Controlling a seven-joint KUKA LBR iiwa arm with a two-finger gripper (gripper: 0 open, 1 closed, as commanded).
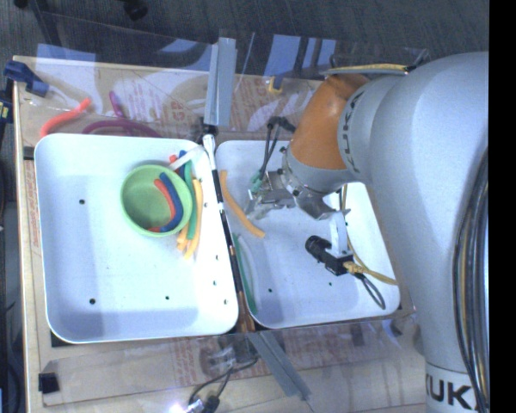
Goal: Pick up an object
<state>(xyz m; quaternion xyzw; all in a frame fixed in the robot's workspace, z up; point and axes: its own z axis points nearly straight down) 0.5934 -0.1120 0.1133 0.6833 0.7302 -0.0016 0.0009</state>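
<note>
Here, a bench with two shallow white bins is seen from above at a slant. In the left bin [86, 265], a green bowl [155, 200] sits toward the bin's 2 o'clock corner, with red and blue curved pieces lying inside it. Yellow and orange strips [192, 231] curl around the bowl's 3 to 5 o'clock side, touching its rim, and a few coloured bits poke out at its 1 o'clock. Outside this bin, at its 11 o'clock, a red cord [112, 128] lies on the bench.

In the right bin [301, 304], an orange strip [235, 205] runs from 11 o'clock toward 5 o'clock near the bin's left wall, and a thin green strip [245, 282] lies along that wall toward 7 o'clock.

The grey arm [421, 162] with its orange band [322, 127] reaches in from 3 o'clock. Its gripper [267, 198] hangs low over the right bin's upper part, just beside the orange strip at the strip's 3 o'clock. Whether the tool is clenched, released or grasping anything cannot be told. A black fitting [325, 255] with a cable sits at the gripper's 5 o'clock.
</note>
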